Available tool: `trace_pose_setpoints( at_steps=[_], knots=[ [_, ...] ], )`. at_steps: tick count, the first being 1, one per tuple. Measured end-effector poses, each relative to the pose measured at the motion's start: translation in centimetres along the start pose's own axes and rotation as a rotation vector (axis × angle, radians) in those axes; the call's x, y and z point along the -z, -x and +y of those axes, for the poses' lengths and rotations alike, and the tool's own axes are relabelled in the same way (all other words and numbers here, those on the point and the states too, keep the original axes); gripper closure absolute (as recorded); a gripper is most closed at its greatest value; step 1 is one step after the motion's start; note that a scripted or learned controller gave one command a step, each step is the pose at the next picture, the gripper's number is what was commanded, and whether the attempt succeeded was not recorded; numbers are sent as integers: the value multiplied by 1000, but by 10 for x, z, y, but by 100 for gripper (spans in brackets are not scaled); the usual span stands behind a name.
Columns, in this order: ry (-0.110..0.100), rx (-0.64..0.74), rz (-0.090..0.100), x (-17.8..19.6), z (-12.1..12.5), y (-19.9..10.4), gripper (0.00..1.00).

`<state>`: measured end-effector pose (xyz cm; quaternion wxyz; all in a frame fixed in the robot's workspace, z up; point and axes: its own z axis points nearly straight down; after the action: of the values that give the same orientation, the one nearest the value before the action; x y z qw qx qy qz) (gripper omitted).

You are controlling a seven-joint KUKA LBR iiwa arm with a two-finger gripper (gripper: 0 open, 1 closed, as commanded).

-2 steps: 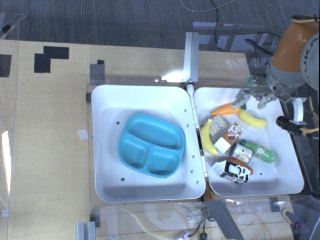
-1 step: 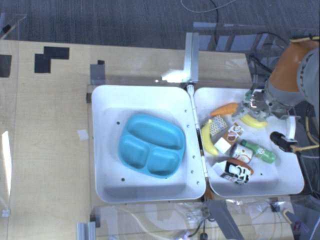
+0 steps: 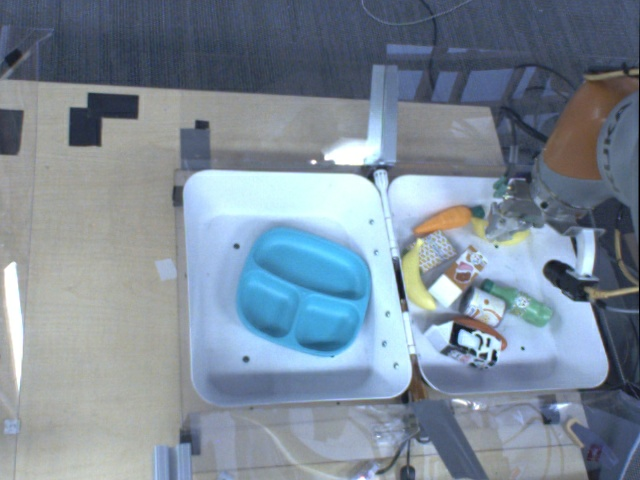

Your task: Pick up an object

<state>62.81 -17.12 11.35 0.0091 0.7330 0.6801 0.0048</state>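
The gripper (image 3: 512,208) is low over the far side of the right bin (image 3: 570,373), just beside a carrot (image 3: 443,219) and touching a small yellow object (image 3: 507,234). If the jaws are released or clenched, I cannot tell.

Small objects clustered in the right white bin (image 3: 590,368)

An orange plastic carrot (image 3: 443,219) lies just left of the jaws; a yellow banana (image 3: 414,278) curves below-left of them, a green bottle (image 3: 517,304) lies on its side beneath them, and a black-and-white cow toy (image 3: 474,344) sits farthest down.
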Motion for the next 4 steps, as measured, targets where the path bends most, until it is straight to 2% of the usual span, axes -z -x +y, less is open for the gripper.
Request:
trace_pose_setpoints(
  at_steps=[1, 2, 3, 4],
  knots=[
    [-19, 90, 5, 78, 45, 22, 100],
    [-20, 97, 4, 86, 47, 20, 100],
    [-20, 97, 4, 86, 47, 20, 0],
    [-20, 14, 6, -21, 24, 30, 0]
  ],
)
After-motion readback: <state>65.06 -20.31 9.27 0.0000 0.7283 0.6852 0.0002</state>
